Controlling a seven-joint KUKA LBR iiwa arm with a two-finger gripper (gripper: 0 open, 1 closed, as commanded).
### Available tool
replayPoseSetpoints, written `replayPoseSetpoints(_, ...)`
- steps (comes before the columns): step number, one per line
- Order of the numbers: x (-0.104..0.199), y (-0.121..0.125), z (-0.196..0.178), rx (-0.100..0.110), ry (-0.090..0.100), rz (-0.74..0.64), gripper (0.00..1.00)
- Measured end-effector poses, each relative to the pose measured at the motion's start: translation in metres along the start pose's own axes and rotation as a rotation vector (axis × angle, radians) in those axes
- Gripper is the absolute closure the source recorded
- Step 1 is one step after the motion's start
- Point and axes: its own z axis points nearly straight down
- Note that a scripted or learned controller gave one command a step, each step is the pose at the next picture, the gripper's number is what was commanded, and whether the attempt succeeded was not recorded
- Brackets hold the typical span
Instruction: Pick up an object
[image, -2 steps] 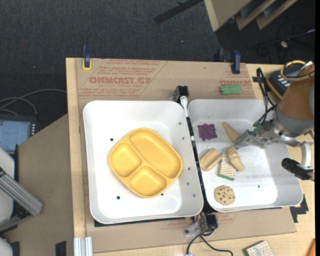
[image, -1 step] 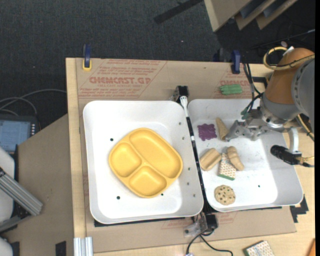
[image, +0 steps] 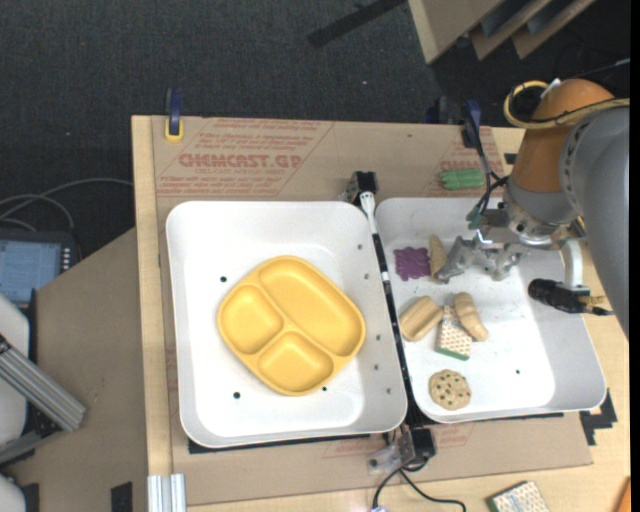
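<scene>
Gripper (image: 462, 262) beside purple piece (image: 411, 263)

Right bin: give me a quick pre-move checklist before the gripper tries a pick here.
1. Gripper positioned over right bin: ok.
2. Fingers open or shut: cannot tell.
3. Anything held already: cannot tell.
4. Nearest targets, purple piece and tan stick, reachable beside the gripper: ok.
5. Bread roll, wafer and second roll crowded together, clean single grasp: not ok.
6. Cookie lying apart, easy alternative: ok.
</scene>
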Motion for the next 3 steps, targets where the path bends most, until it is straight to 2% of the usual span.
replayPoseSetpoints(1,0.028,-0.117,0.007,-0.108,0.004,0.018,0.00)
replayPoseSetpoints(2,0.061,-0.080,0.003,-0.124,-0.002,0.010,0.00)
replayPoseSetpoints(3,0.060,-0.112,0.006,-0.117,0.001,0.015,0.00)
